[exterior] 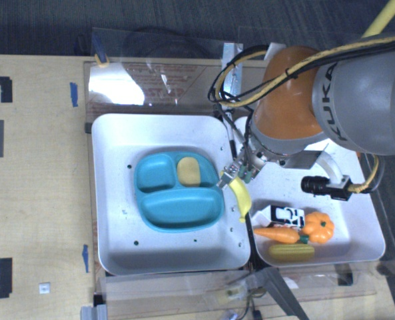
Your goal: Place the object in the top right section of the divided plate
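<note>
I see my arm (pixel 357 105) reaching in from the right, orange-banded wrist bent down, gripper (pixel 236 173) low.

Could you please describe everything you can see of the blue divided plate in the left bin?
The divided plate looks like glossy blue plastic, rounded, with three sections: two small ones at the top and one wide one below. It lies flat in the left bin, right of centre. A pale yellow object sits in its top right section. The gripper hovers beside its right edge.
</note>
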Robot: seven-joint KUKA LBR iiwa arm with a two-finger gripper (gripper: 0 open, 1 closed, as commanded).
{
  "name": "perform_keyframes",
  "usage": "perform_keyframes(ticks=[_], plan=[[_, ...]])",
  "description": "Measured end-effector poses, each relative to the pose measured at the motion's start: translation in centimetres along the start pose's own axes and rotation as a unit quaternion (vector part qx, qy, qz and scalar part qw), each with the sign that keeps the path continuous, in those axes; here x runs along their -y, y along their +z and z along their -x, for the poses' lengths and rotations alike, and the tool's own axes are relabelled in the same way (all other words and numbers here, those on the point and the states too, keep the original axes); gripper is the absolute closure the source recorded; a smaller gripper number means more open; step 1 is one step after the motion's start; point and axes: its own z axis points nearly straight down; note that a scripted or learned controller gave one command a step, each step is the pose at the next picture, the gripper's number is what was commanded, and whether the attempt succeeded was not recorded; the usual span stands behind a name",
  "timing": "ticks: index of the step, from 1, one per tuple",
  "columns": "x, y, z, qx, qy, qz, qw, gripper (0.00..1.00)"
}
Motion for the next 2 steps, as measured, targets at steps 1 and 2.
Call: perform_keyframes(ticks=[1, 2], plan=[[-7.62, 0.1, 3.46, -0.001, -0.036, -0.001, 0.9993, 1.0], [-7.62, 0.03, 3.5, -0.001, -0.036, 0.0, 0.9993, 0.0]])
